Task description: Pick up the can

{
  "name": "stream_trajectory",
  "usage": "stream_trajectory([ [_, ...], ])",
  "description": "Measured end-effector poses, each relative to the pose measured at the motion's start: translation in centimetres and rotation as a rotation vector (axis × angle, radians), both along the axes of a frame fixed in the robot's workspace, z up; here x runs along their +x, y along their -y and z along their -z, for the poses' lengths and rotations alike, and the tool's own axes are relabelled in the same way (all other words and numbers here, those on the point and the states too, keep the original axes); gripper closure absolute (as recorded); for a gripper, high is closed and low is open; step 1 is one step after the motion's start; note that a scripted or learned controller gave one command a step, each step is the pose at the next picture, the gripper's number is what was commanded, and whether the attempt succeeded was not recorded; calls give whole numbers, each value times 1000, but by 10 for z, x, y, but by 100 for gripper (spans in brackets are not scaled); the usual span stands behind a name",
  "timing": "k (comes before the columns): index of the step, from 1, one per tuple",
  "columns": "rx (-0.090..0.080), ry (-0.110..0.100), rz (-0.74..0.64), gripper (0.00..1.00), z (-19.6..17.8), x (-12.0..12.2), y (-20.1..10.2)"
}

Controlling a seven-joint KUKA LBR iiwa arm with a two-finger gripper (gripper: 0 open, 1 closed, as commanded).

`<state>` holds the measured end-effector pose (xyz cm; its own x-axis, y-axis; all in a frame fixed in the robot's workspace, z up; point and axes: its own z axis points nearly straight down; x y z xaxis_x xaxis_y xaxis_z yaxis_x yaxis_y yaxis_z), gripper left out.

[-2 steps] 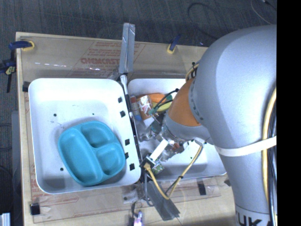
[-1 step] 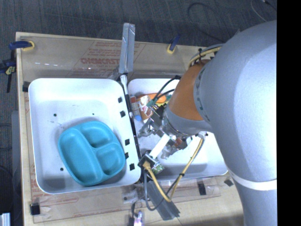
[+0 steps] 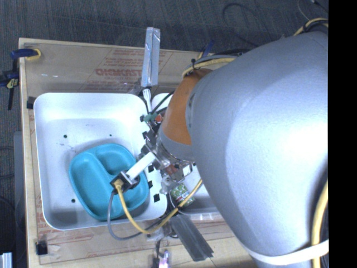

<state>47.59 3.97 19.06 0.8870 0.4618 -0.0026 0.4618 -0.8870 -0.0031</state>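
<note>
The arm [image 3: 251, 149] covers most of the right bin [image 3: 202, 201]. The left bin [image 3: 50, 127] holds a blue dish [image 3: 97, 177]. The gripper [image 3: 167, 177] hangs over the wall between the bins; I cannot tell whether it is open or closed. The can [image 3: 179, 192] is perhaps the small greenish thing just beneath it. Descending here risks hitting that wall and missing.

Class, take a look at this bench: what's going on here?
A grey robot arm reaches in from the right, low over the seam between two white bins, hiding most of the right bin. The left bin holds a blue dish. Whether the arm has grasped anything is hidden by its own bulk.
</note>
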Motion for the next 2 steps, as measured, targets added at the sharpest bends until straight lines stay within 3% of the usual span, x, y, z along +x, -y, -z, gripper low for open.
stream_trajectory([
  [1, 0, 0, 83, 0, 0, 0, 67],
  [2, 1, -1, 82, 0, 0, 0, 67],
])
